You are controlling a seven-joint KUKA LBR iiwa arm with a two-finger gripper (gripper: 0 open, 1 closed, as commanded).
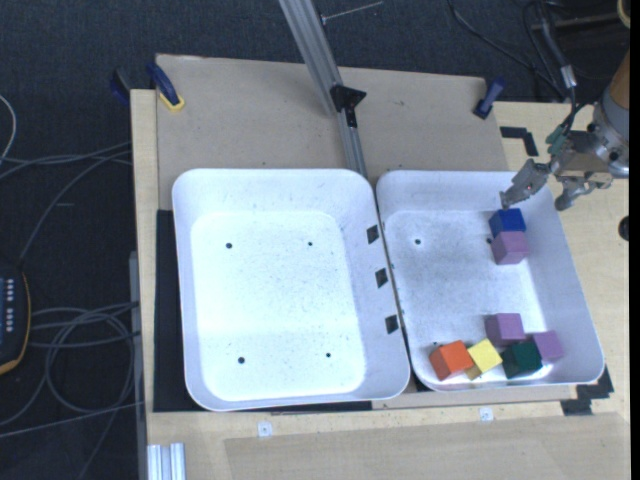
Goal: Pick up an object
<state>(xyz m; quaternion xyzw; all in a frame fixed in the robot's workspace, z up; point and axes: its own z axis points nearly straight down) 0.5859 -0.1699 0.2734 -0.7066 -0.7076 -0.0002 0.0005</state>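
My gripper [545, 190] hangs over the far right edge of the right bin [440, 278], open, with nothing between its fingers. Just below and left of it a blue block [507, 220] sits in the bin against a purple block [510, 247]. Along the bin's near edge lie an orange block [451, 358], a yellow block [484, 356], a dark green block [521, 358] and two more purple blocks [504, 327] [547, 345].
The left bin [270, 288] lies beside the right one, joined by black clips at the shared wall. A grey pole [318, 58] slants in from the top. Blue clamps hold the board at the back corners. Cables lie on the floor at left.
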